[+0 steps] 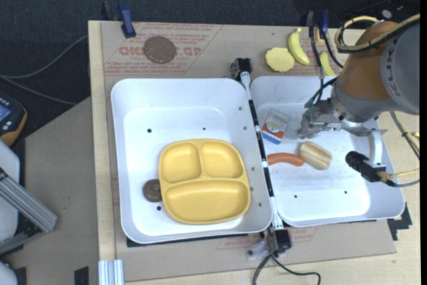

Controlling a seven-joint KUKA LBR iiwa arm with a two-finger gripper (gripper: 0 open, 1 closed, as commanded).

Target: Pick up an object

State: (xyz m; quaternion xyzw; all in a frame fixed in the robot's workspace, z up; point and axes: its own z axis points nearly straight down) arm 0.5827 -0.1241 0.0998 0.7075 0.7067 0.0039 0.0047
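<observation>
- The arm reaches into the right bin (293, 213) from the right, and its end effector (315, 129) hangs low over the bin's upper middle; whether it is spread or closed cannot be told from this slant, and nothing is seen in its hold.
- The step in hand looks like the approach: choosing and descending on an object, with no grasp made yet.
- Nearest candidates lie just below the end effector: a tan bread roll (315, 155) and, touching its left side, an orange sausage (285, 159). A small white, red and blue packet (273, 127) lies to the left, near the bin wall.
- The next move likely calls for a short shift down toward the roll, then a closing across its narrow width.
- The left bin (133, 110) holds a yellow divided plate (203, 180) with a brown disc (152, 191) beside it.
- On the desk (107, 163) behind lie a banana (298, 47), a yellow piece (279, 59) and another brown disc (159, 49), well apart.
- The sausage against the roll could get nudged or caught.
</observation>
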